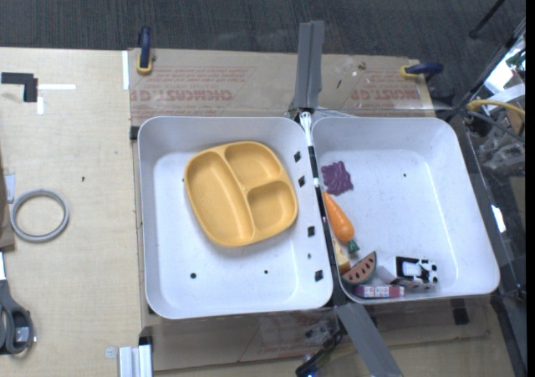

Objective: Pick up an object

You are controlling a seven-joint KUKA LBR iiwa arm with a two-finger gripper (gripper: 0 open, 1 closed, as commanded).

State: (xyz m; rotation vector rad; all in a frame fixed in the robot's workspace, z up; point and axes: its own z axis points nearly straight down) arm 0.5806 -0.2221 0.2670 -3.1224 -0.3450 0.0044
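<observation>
A pale wooden counter (75,283) is carrying two shallow white bins side by side, and a sheet of brown cardboard (217,87) is lying flat behind them, its printed lettering reading backwards from here. The left bin (167,283) is holding a yellow plate (241,193) with three compartments, sitting a little above the middle and turned at a slant. The right bin (435,200) is holding the small things, all crowding its left wall and near corner while the rest of its floor is lying bare.

A grey post (310,66) is standing at the far end of the seam between the bins. Out on the counter, well to the left, a grey ring (38,215) is lying flat, and scissors (15,325) are poking in at the edge below it.

In the right bin, an orange carrot (338,218) is lying against the left wall, pointing away from me. A purple bunch of grapes (336,176) is sitting just beyond its tip. A watermelon slice (361,268) is resting near the carrot's green end. To its right a black-and-white toy (415,270) is sitting by the near wall, and a pink piece (376,290) is lying between them, touching the wall.

As for the gripper, I cannot tell whether it is open or closed.
</observation>
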